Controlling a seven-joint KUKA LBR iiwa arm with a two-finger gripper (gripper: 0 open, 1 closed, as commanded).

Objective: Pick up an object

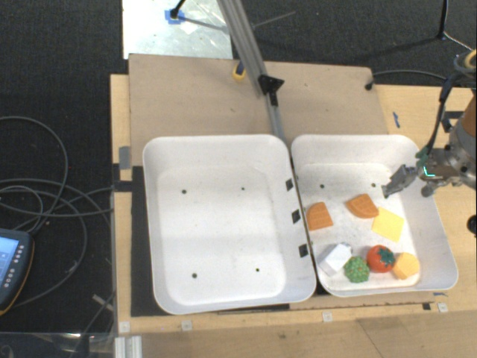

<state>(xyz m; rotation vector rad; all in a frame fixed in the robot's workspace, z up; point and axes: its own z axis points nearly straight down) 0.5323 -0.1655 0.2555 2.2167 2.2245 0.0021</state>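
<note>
on the worktop (pixel 194 95) two white bins sit side by side, and over the right bin (pixel 447 267), above its toy foods, the gripper (pixel 412 182) has its fingers (pixel 395 183) apart, holding nothing.

Bench (pixel 186 95): light wooden top, brown board laid over far part. Two shallow white bins directly on it, side by side, touching at middle. Left bin (pixel 160 274) larger. Right bin (pixel 440 230) slightly smaller, rotated a little. Dark mat (pixel 139 274) under left bin, showing at left and near edges.
</note>
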